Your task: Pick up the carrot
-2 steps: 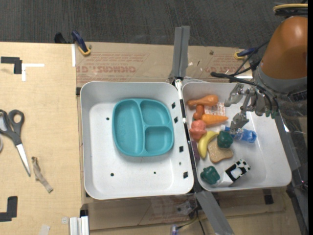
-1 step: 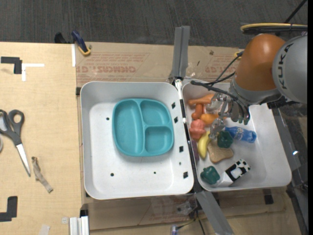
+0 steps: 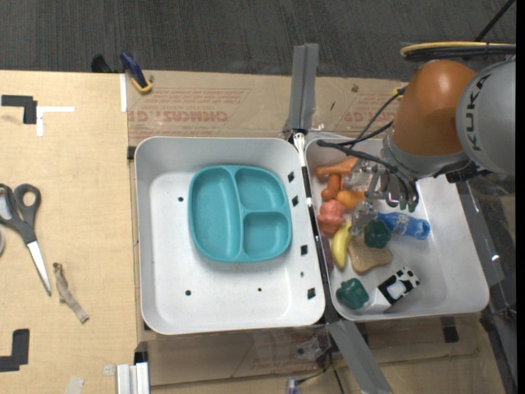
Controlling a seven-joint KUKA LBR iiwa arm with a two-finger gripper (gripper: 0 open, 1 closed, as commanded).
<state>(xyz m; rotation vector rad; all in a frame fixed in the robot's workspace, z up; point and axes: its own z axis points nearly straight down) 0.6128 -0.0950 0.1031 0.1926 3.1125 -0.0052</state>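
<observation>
Just left of my jaws (image 3: pixel 385 194), whose opening I cannot tell, the carrot (image 3: pixel 336 171) lies in the right bin (image 3: pixel 459 294) among toy foods; the left bin (image 3: pixel 156 220) holds a teal divided plate (image 3: pixel 240 213).

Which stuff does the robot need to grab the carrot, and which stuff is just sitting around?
For the job:
carrot
tool
right bin

Just lying about:
teal plate
banana
pink toy
bread slice
blue bottle
scissors
</observation>
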